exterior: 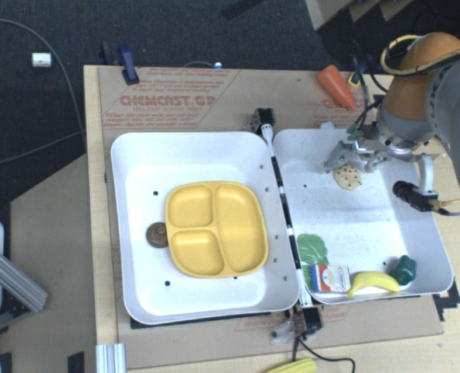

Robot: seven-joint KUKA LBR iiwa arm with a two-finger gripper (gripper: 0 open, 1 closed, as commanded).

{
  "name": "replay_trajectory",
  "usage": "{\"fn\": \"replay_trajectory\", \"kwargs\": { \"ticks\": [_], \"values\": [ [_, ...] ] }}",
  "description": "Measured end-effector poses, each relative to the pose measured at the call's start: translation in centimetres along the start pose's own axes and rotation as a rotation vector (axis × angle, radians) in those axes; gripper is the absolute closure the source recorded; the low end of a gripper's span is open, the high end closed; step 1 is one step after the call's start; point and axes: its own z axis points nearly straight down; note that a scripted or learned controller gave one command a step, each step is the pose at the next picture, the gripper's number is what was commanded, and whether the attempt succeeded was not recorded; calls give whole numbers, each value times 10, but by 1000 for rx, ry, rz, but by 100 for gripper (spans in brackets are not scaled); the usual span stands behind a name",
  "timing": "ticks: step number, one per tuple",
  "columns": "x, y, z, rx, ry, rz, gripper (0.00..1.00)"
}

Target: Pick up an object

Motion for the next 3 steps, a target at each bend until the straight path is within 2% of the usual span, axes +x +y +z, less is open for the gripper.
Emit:
{"fn": "replay_trajectory", "kwargs": {
  "ticks": [1,2,3],
  "values": [
    [31,7,0,-1,1,0,0],
    [28,-28,0,0,0,1,0],
    [-45,10,-11,-1,3,-1,0]
  ]
}}
